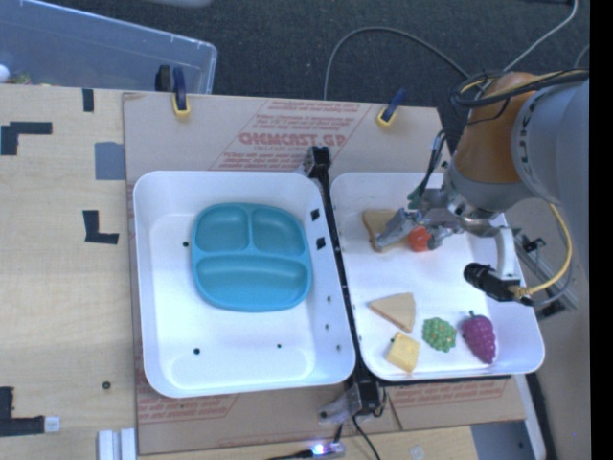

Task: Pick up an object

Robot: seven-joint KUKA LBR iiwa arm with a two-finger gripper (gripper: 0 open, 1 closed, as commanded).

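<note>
My gripper [414,234] is low in the right bin [517,353], in its upper middle part. Its two grey fingers [391,237] stand spread apart, so it is open. A small red object [420,241] lies between them, nearer the right finger, and nothing shows it being squeezed. Just left of the left finger sits a tan bread-like piece [375,222], partly covered by that finger. Lower in the same bin lie a tan wedge [395,309], a yellow block [403,352], a green bumpy piece [439,333] and a purple grape bunch [479,337].
The left bin [158,353] holds a blue divided plate [251,257]. The wall between the two bins [335,266] runs just left of the gripper. A black cable fitting [488,280] hangs off the arm over the right bin's right side.
</note>
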